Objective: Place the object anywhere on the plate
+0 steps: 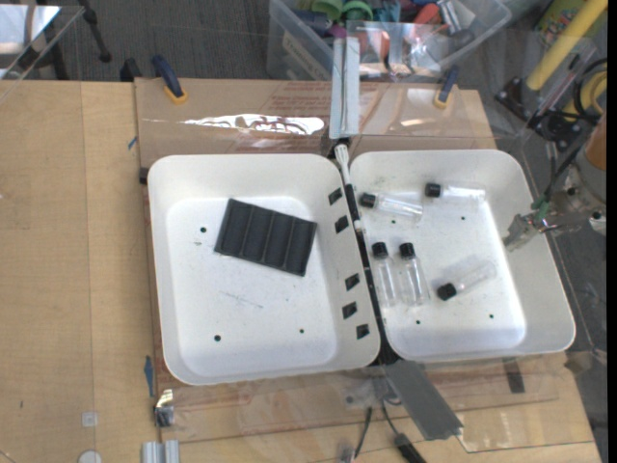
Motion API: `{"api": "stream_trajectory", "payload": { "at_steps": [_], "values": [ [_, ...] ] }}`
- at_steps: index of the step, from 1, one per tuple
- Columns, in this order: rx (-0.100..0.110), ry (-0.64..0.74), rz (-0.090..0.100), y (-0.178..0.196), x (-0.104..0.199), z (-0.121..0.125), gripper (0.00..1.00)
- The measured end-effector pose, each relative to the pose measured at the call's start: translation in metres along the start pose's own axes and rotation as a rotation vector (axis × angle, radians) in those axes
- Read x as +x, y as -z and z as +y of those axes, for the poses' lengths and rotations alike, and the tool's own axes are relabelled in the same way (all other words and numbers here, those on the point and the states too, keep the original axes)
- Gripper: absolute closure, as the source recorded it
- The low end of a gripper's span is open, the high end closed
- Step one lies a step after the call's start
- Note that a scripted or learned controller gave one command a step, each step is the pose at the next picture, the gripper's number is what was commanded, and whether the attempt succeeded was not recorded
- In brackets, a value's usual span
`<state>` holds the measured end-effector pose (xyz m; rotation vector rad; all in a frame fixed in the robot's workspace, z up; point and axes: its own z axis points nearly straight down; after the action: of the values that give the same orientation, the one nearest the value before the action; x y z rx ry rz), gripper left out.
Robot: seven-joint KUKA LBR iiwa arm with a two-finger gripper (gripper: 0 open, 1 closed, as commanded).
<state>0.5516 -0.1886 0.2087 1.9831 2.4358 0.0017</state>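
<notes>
Cam view: five small clear tubes [413, 276] w/ black caps lie in the right bin [501, 302]. The black plate [266, 236] sits in the left bin [207, 331], well apart. Tubes look light, stiff, slippy, maybe breakable, so I'd grab one across its middle. Can't tell if the claw is apart or together.

My two bins [183, 355] look like smooth white plastic. The ribbed black plate [265, 236] is matt. The vials [397, 273] look like clear glossy plastic or glass with black caps. The bench [58, 258] is pale matt wood.
</notes>
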Motion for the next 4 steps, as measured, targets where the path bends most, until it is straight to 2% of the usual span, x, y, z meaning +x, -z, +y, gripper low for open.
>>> {"api": "stream_trajectory", "payload": {
  "at_steps": [1,2,3,4],
  "values": [
    [0.0,0.0,0.0,0.0,0.0,0.0,0.0],
    [-0.001,0.167,-0.003,-0.021,-0.04,0.019,0.0],
    [-0.002,0.293,-0.003,0.174,-0.041,0.025,0.0],
    [-0.007,0.293,-0.007,0.184,-0.041,0.026,1.0]
  ]
}}
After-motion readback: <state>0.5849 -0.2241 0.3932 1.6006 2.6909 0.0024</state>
